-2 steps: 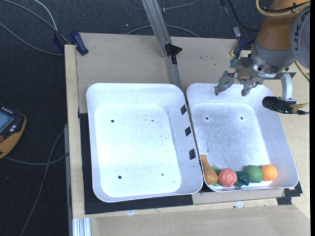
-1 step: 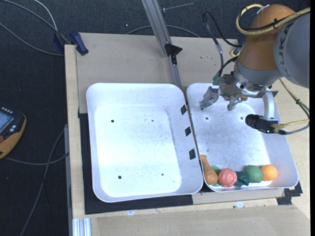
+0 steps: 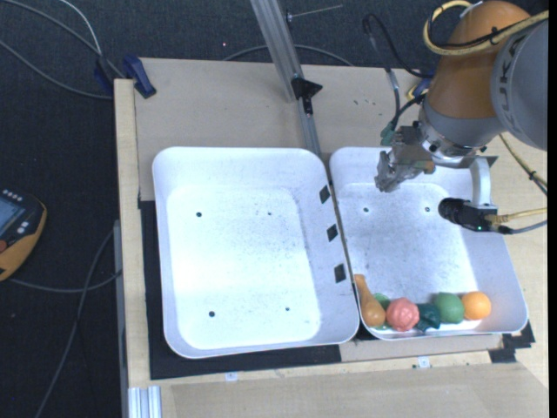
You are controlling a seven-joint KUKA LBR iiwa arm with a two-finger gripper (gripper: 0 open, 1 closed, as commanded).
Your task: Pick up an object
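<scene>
Bench first, from your left: a handheld controller [image 3: 17, 225] lies on the dark floor well apart from the wooden bench [image 3: 218, 103], with loose cables trailing past it. Next comes the left bin [image 3: 174, 172], with only bare white floor showing. A slanted metal post [image 3: 274, 33] crosses above the seam between the two bins. Then the right bin [image 3: 513, 294], where every candidate for your pick sits crowded along the near wall: an orange carrot-like piece [image 3: 369, 303], a pink ball [image 3: 401, 313], a green ball [image 3: 449, 306] and an orange ball [image 3: 476, 304], touching or nearly so (I would guess they rolled there, which hints the bin floor slopes toward the camera). The gripper [image 3: 389, 178] hangs over the far end of that bin, well apart from the cluster, carrying nothing; whether its claw stands wide or narrow you cannot tell from this angle. A descent here would likely meet only plastic.
</scene>
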